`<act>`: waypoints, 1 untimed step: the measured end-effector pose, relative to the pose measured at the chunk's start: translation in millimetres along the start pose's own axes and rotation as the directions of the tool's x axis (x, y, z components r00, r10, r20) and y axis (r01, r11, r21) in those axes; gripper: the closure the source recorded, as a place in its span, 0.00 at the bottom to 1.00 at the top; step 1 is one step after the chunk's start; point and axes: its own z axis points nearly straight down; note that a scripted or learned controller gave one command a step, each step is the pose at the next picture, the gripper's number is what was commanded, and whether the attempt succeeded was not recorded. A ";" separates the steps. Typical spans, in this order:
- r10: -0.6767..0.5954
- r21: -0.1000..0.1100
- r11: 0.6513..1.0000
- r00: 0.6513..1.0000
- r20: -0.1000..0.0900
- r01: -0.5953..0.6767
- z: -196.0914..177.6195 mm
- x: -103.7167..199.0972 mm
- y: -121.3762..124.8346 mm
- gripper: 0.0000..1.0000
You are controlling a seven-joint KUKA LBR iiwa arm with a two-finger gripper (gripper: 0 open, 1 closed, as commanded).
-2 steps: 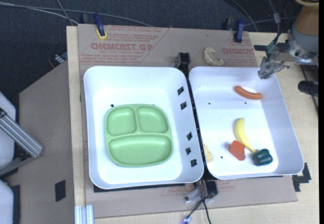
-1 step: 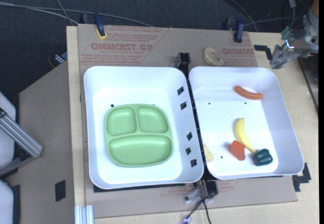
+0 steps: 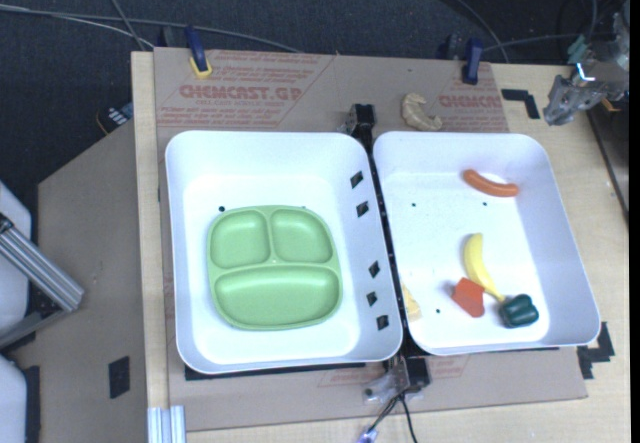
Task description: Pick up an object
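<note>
The right bin (image 3: 540, 231) holds an orange sausage (image 3: 490, 184) near its far side, a yellow banana (image 3: 480, 266) lower down, a small red piece (image 3: 468, 297) beside it and a dark green pepper (image 3: 518, 310) at the near right. A small yellow bit (image 3: 410, 303) lies against the bin's left wall. My gripper (image 3: 562, 103) hangs at the far right, above the bench beyond the right bin's far corner, well away from all the objects.
The left bin (image 3: 190, 191) holds a green divided plate (image 3: 274, 266). A beige object (image 3: 421, 112) lies on the cardboard behind the bins. Blue clamps (image 3: 199, 59) hold the board's far edge. Black clips (image 3: 365, 241) line the seam between bins.
</note>
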 end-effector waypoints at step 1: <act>-0.003 0.008 1.000 1.000 -0.004 0.003 15.4 53.0 -16.2 1.00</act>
